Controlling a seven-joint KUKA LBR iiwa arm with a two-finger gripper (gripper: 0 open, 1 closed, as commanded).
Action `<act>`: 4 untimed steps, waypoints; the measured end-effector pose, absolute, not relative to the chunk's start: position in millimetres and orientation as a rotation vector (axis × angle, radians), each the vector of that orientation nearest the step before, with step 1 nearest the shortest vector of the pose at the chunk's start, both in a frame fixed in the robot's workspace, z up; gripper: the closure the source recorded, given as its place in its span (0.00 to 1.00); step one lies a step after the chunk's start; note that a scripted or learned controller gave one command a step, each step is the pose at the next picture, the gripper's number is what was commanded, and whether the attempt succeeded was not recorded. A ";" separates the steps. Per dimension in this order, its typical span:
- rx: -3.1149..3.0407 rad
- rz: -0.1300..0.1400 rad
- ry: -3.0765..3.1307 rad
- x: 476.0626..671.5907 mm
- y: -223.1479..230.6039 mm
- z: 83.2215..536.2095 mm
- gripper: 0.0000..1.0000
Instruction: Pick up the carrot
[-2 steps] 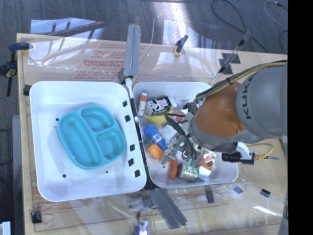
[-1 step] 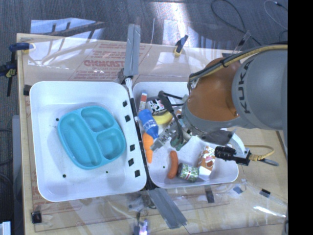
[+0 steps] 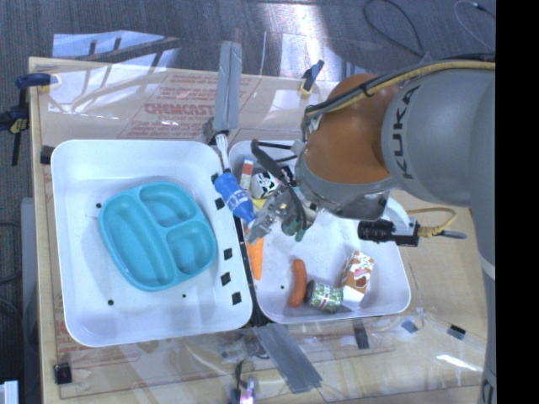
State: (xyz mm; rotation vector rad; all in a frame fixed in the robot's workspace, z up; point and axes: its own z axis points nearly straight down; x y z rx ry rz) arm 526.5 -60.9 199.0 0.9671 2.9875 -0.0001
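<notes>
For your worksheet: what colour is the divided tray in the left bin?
Light blue tray, clearest in the camera view.

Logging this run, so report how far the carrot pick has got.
Done: the arm has reached into the right bin, and its claw sits just above the carrot. In hand: nothing visibly; the carrot lies on the bin floor by the left wall, beside the sausage. Left: close on the carrot and lift it.

The carrot [image 3: 255, 259] lies against the bin wall [image 3: 249, 286]; a sausage [image 3: 297, 282] lies near its right; access from above is open.
</notes>
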 end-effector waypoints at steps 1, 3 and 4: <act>0.772 -0.001 3.048 489.2 -28.5 200.5 1.00; 0.370 0.000 3.118 486.9 -34.0 191.8 1.00; 0.938 0.000 2.996 477.4 6.8 227.8 1.00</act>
